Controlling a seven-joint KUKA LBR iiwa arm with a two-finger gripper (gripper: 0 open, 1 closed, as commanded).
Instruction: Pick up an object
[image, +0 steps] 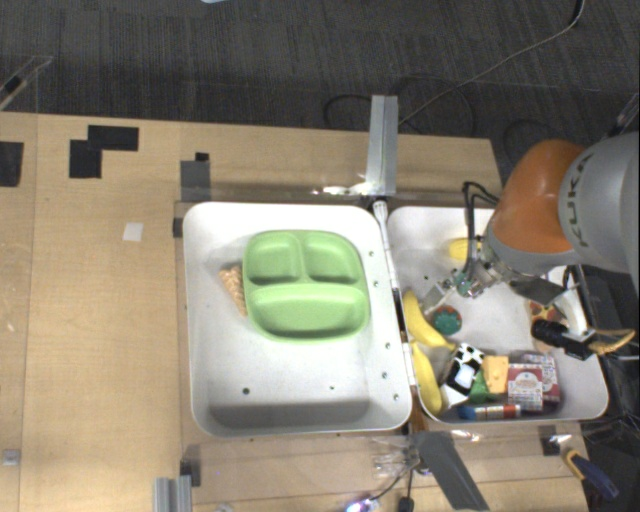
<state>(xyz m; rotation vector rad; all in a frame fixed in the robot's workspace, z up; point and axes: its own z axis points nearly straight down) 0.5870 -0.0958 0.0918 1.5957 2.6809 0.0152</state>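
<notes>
We see the gripper low in the right bin; we can't tell its grip state. Nearest target, a small green ball, lies just below-left of it; banana further left, long axis running diagonally.

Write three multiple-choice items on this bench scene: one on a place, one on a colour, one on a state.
1. Where does the divided plate lie?
A. In the left bin
B. In the right bin
C. On the bare bench

2. What colour is that plate?
A. Red
B. Green
C. Blue

3. How does the plate sit?
A. On edge against the bin wall
B. Upside down
C. Flat, compartments facing up

Answers:
1 A, it rests on the left bin's white floor.
2 B, its whole surface is light green.
3 C, its three compartments show from above.
</notes>
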